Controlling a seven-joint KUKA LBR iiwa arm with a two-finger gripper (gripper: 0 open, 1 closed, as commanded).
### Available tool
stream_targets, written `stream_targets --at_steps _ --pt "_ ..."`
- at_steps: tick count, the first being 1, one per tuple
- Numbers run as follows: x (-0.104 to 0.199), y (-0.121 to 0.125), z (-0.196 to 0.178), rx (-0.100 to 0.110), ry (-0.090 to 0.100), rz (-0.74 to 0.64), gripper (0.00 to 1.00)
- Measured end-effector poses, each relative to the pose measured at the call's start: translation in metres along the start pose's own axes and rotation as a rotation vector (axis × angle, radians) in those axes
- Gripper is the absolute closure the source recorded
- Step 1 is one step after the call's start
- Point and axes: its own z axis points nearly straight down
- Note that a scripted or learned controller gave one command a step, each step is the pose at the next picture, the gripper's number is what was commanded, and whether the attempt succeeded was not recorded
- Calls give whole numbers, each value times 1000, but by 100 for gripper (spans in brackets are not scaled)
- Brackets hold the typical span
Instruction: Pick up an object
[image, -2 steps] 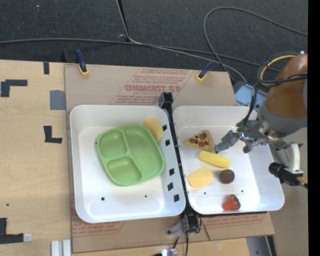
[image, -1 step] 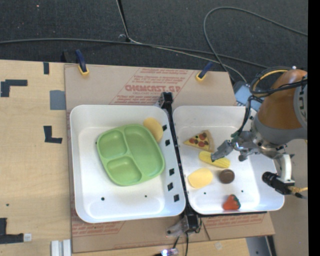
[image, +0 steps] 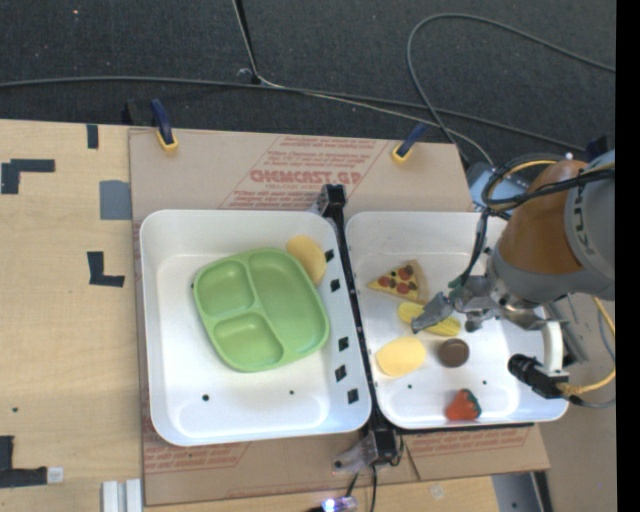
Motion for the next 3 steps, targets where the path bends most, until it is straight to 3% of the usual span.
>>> stream_targets --at_steps 1,2,3 --pt "0 0 36 -6 -2 -1 0" --pt "0 1 24 -9 -3 -1 100" --pt "-4 0 -19 -9 -1 0 100"
